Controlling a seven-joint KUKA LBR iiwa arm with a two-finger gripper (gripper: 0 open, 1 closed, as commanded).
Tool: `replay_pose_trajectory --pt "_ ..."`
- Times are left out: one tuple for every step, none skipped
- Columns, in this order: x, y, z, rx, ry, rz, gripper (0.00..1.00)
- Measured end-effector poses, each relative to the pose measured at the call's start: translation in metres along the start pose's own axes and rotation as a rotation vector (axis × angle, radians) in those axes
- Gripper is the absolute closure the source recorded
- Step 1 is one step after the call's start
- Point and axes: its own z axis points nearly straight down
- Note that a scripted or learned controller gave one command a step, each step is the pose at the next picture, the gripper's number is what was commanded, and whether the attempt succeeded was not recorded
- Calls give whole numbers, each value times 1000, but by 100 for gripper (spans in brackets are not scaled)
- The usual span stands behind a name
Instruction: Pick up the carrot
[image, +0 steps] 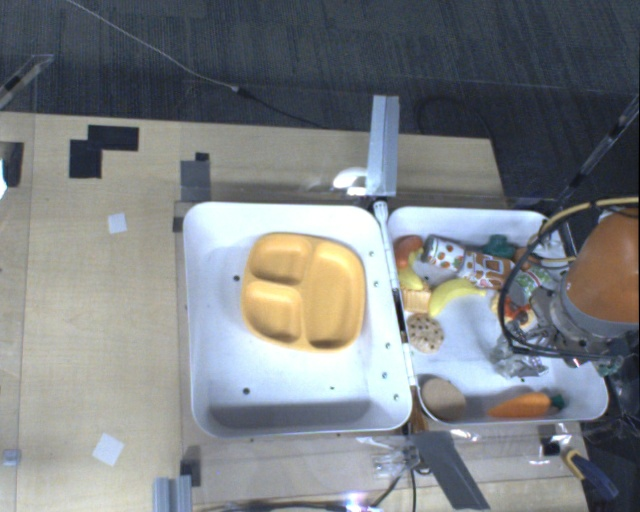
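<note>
Arm (600, 285): broad rounded orange band above a grey wrist collar. Dark cables, one yellowish, loop around the wrist's left side. Hand (520, 362) metallic grey, small and intricate; details too fine to resolve.

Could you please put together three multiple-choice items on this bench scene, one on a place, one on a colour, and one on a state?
1. Where does the carrot lie?
A. In the left bin
B. Along the near edge of the right bin
C. On the bench outside the bins

2. What colour is the divided tray in the left bin?
A. Yellow
B. Blue
C. Red

3. How does the carrot stand against the gripper?
A. Lifted between its fingers
B. Lying in the bin, below the gripper in the view and apart from it
C. Pushed under the tray

Answers: 1 B, the carrot rests by the bin's near wall. 2 A, the tray is plainly yellow. 3 B, white floor shows between them.
</note>
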Motion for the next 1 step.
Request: replay_pose_trajectory --pt "-30 15 0 -4 4 -377 100"
